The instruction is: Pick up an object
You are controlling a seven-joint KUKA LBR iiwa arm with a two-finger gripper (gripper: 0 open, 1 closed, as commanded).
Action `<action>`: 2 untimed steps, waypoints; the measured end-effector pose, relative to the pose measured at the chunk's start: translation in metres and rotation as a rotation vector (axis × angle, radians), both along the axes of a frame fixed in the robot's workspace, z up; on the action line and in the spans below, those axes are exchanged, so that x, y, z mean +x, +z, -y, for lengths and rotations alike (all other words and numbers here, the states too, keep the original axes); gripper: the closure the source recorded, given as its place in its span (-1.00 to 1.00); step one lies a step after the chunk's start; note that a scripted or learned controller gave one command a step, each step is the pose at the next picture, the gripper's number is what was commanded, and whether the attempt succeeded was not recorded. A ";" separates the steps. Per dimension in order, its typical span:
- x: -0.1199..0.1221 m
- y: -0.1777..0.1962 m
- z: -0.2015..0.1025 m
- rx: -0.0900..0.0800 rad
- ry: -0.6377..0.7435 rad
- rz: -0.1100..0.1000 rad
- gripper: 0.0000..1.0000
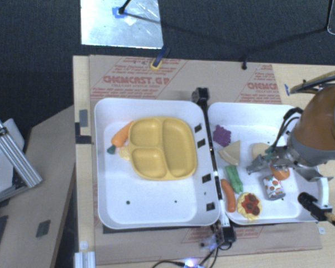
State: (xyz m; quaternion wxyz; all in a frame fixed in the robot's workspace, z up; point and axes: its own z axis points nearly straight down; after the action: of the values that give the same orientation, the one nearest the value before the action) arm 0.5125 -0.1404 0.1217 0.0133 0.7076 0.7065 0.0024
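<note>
Gripper (261, 164) low in right bin (251, 111), jaw state unclear. Nearest pick: small can (274, 187), beside an orange piece (281, 173), just off the tips. Risk: hard round can rolling out of a pinch, crowding from wedge (231, 153), green pod (233, 178), sausage (228, 195), pizza (249, 205). All smooth plastic.

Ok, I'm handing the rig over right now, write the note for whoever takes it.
Hand: low in the right bin, among the toys; grip state unreadable, nothing visibly held.
Right bin: purple grapes, green pickle, hot dog, pizza slice, can.
Left bin: yellow divided plate with carrot beside it.
Done: nothing lifted.
Left: grasp and lift one object.
</note>
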 end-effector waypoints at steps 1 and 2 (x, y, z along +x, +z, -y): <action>0.003 -0.033 0.000 0.015 0.003 -0.015 -1.00; 0.006 -0.020 0.005 0.002 0.001 0.000 1.00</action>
State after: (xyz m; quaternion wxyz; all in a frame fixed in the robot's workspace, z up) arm 0.5184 -0.1457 0.1017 0.0127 0.7073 0.7068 0.0029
